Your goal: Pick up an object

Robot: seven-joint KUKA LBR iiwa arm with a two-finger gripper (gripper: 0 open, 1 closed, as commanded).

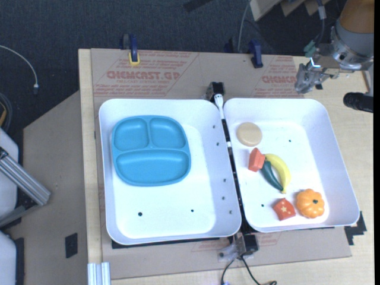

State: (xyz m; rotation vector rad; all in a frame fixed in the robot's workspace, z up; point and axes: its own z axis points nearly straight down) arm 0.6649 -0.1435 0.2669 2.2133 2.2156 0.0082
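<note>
The end effector (306, 79) is hovering beyond the right bin's (332, 136) far edge; its grip state cannot be told. A toy pumpkin (310, 203) is sitting near that bin's front right corner.

Blue divided plate (151, 150) in left bin (119, 218), toy foods in right bin (332, 135), claw (306, 82) above far right corner

Left bin (107, 159) — holds one blue divided plate (152, 150), lying flat toward the far side. Desk (178, 70) — brown board with red lettering, two blue clamps (132, 45) on its far edge, dark carpet (53, 22) around.
</note>
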